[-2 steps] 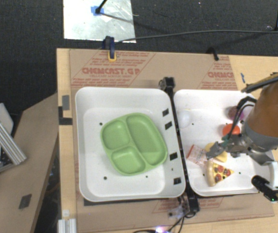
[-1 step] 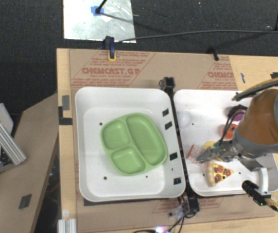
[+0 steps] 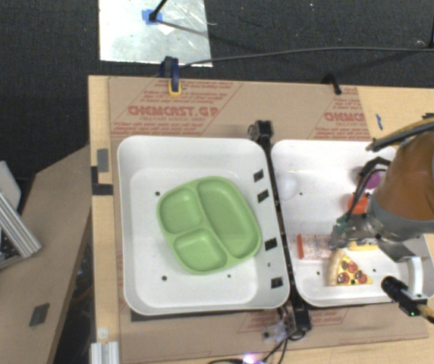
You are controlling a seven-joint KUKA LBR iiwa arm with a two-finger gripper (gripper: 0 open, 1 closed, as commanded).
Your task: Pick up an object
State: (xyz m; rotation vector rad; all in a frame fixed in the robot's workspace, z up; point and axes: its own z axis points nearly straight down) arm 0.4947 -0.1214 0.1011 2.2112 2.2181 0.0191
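Note:
My gripper [image 3: 341, 232] hangs low over the right bin [image 3: 308, 165], near its front middle. Just below it lies a toy pizza slice [image 3: 346, 270] with red dots, close to the bin's front wall. A small red stick-like piece [image 3: 300, 246] lies to the gripper's left, with a pale, unclear bit beside it. An orange object [image 3: 359, 201] and a purple one [image 3: 372, 177] lie behind the gripper, partly hidden by the arm. I see nothing held by the gripper.
A green divided plate [image 3: 208, 223] sits in the middle of the left bin [image 3: 137, 173]. A black-clipped divider edge [image 3: 272, 203] separates the two bins. The arm's orange band [image 3: 422, 180] covers the right bin's right side.

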